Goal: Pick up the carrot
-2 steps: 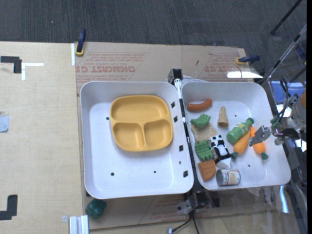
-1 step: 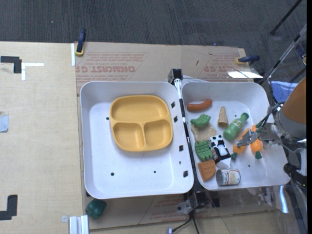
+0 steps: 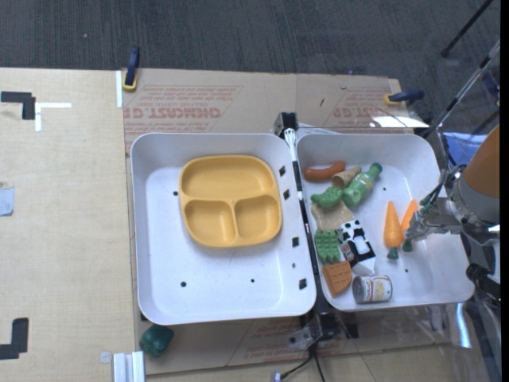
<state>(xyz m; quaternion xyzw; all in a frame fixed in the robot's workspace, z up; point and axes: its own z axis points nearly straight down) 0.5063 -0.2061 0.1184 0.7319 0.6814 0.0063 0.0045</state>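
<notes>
End effector (image 3: 413,228): low in right bin (image 3: 421,153), finger state can't tell.
Carrot (image 3: 392,224): just left of end effector, lying in bin, orange piece (image 3: 409,213) between them.
Can (image 3: 371,289): below-left of end effector.
Yellow tray (image 3: 231,200): far left, other bin.

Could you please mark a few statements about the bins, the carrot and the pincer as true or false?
1. The carrot lies in the right bin. True.
2. The yellow tray sits in the right bin. False: it sits in the left bin.
3. The pincer is beside the carrot. True.
4. The can rests on the yellow tray. False: it lies in the right bin, near its front edge.
</notes>
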